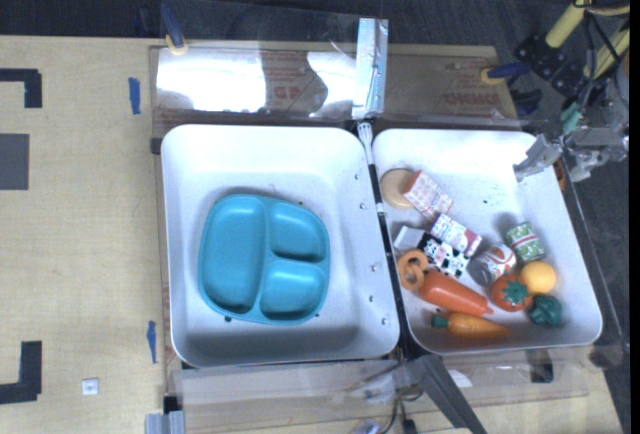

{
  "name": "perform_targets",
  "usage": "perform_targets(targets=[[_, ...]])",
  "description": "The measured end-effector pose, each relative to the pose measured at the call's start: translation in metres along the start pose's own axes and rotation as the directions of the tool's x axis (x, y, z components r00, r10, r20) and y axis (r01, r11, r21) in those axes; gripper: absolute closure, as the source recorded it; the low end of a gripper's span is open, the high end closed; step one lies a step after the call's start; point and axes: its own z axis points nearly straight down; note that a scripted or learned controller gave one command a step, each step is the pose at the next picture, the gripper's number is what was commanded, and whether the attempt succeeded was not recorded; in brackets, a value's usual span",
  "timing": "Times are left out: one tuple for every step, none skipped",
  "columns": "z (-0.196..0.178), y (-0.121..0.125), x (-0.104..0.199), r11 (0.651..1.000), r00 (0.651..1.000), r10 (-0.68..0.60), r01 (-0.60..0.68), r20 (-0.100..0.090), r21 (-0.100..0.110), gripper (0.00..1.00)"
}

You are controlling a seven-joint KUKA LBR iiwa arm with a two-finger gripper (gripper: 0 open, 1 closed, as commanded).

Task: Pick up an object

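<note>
Objects [462,296] to pick all sit in the right bin, so reading from the left comes first the pale wooden desk [80,222] with black corner marks and bits of blue tape. Next is the left bin [200,147], which holds a teal divided plate [265,257] lying flat near its middle. At 12 o'clock from that bin a clear plastic sheet [270,72] catches the glare. The right bin [470,147] touches the left one along a shared edge. Its load is crowded toward 6 o'clock. A round tan disc [393,185] lies at 9 o'clock against the left wall, with a pink and white packet [428,194] just beside it. Below them is a black and white patterned box [447,247], and an orange ring [411,268] touches the thick end of a large carrot [445,287]. A smaller carrot [475,325] lies at 6 o'clock. Further right are a silvery can [492,264], a green labelled can [523,240], a red tomato [510,293], a yellow-orange fruit [538,277] and a dark green piece [546,312] at 4 o'clock. The tool [535,160] hangs over the bin's rim at 2 o'clock, apart from every object; whether it is released or clenched cannot be told.
</note>
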Motion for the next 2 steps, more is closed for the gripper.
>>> perform_targets(targets=[[0.053,0.013,-0.023,0.999,0.999,0.054,-0.054,-0.001,0.005,0.00],[0.068,-0.001,-0.001,0.991,0.991,0.131,-0.131,-0.002,0.002,0.00]])
